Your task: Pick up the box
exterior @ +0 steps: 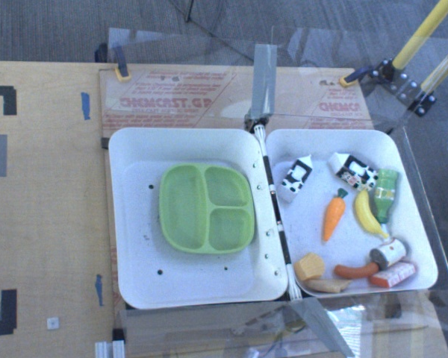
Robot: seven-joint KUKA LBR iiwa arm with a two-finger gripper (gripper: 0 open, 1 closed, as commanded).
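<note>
In right bin (pixel 411 171), box (pixel 393 275), carrot (pixel 333 215)

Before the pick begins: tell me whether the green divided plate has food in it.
Empty. The green divided plate shows three bare compartments in the left bin; the toy food lies in the right bin.

The scene is viewed from a single camera fixed above the bench (pixel 45 200), looking down at a slant. Both white bins are taken in whole: the left bin (pixel 127 274) sits near the middle of the frame, the right bin (pixel 422 252) toward the right edge. The bench's far edge is seen along the top, with grey floor (pixel 60 13) beyond it. Everything is seen from moderate height, no part close up.
</note>
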